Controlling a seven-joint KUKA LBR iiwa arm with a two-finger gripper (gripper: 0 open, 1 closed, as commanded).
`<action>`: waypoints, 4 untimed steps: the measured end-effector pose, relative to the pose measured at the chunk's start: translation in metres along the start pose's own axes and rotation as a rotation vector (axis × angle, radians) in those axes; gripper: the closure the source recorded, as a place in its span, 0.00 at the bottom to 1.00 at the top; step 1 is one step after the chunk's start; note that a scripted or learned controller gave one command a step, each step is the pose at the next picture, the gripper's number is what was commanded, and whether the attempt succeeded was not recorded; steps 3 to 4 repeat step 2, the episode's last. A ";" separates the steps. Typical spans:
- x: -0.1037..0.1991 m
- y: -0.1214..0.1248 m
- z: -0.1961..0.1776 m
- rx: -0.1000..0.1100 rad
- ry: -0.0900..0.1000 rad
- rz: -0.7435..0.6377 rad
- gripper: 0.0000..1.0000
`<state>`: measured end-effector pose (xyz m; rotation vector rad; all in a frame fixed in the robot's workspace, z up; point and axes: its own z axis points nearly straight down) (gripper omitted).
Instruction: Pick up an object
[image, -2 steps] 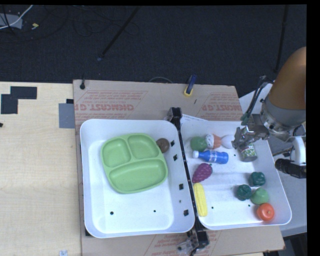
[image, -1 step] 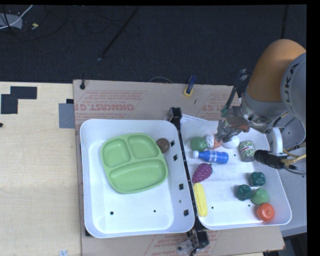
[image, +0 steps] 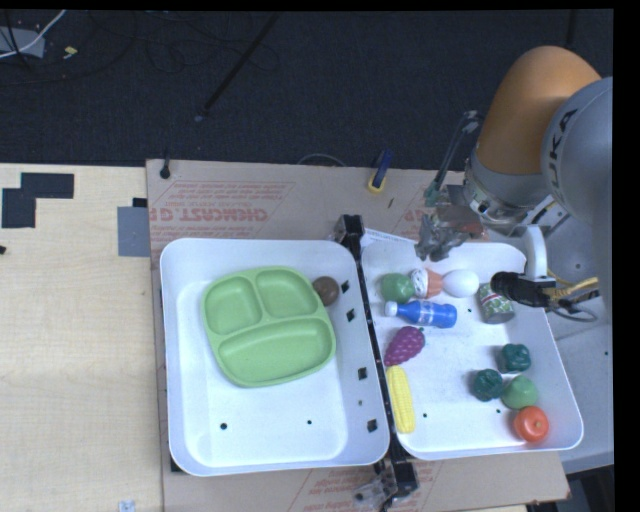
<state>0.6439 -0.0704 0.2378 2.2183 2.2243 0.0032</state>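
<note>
Two white bins sat on the bench. Gripper, finger state indeterminable, hovered above crowded toys; a descent risked nudging the white egg aside.

2 white bins counted, 1 green tray, 1 brown ball, 1 blue bottle, 1 corn, 1 purple grapes, 1 white egg, 1 orange fruit.

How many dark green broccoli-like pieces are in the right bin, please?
2: one dark green piece near the bin's right wall, the other just lower left of it, beside a lighter green item.
</note>
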 end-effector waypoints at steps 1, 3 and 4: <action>0.003 0.005 0.012 0.004 -0.001 0.001 1.00; -0.006 -0.007 0.002 0.004 -0.001 0.004 1.00; -0.006 -0.007 0.002 0.004 -0.001 0.004 1.00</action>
